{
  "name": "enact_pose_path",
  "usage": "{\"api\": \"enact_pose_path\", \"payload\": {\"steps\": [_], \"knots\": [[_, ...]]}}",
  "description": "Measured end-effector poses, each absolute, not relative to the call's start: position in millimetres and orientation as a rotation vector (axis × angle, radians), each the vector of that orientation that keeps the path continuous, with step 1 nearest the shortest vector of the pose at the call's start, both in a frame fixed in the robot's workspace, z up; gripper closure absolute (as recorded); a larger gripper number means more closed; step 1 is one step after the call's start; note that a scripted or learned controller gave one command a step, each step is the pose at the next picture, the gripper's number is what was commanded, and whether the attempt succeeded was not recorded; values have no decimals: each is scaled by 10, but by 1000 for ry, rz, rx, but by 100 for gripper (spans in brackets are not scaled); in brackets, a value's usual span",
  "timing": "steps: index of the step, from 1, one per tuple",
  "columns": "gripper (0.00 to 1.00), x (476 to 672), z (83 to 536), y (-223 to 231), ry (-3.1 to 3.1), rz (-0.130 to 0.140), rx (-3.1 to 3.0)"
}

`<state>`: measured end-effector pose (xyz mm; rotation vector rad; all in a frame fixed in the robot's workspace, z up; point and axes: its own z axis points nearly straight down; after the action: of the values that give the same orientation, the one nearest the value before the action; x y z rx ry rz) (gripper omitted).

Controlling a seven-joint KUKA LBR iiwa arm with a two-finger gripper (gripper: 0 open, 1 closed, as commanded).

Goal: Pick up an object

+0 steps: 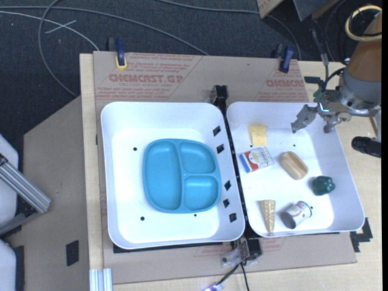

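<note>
Closest to me, at the near edge of the right bin (339,162), lie an ice-cream cone (267,215) with its point toward me and, just to its right, a small can (296,214) tipped on its side with a red and white label. A little farther in and to the right sits a dark green lump (322,185), close to the bin's right wall. Beyond those, near the middle of the bin, there is a tan bread roll (293,165) lying at a slant, and left of it a small red, white and blue packet (256,160). Just past the packet is a pale yellow block (258,134), near the divide between the two bins. The left bin (121,132) holds a blue sectioned plate (180,175), set roughly in its centre with three compartments showing. The gripper (315,117) hangs over the far right corner of the right bin, well apart from every object, with the grey arm and its orange band rising off to the right. Its two fingers are spread wide with nothing between them. Two blue clamps (120,54) pin the board at the far edge of the bench, and cables trail over the dark floor beyond
</note>
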<state>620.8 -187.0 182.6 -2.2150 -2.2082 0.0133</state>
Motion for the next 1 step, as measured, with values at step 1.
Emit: {"api": "enact_pose_path", "payload": {"steps": [1], "knots": [[0, 6243, 1919, -1866, -2221, 0, -2221]]}}
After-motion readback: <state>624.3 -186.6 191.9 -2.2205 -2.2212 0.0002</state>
